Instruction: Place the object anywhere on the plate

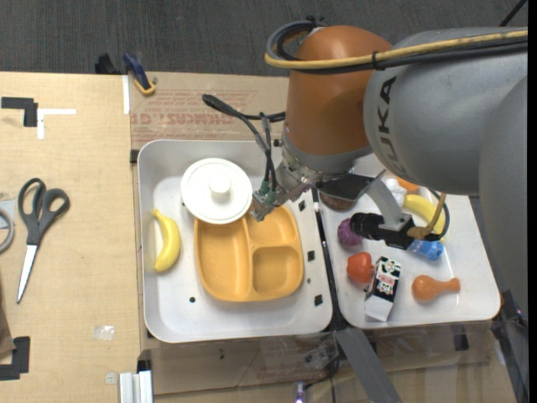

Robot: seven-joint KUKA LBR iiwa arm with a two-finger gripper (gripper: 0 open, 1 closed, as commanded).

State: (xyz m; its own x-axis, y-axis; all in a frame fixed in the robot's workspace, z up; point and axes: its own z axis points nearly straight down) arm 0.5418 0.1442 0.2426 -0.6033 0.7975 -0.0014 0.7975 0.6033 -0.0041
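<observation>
Banana (166,240) in left bin beside yellow plate (248,263), claw (263,201) over plate's rim, grip state unclear

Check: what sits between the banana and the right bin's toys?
In the camera view, the orange divided plate lies between the banana and the toys.

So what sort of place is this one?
Most likely a robot lab bench: a grey arm reaches over two white bins of toy food, with scissors lying on the wooden top.
</observation>
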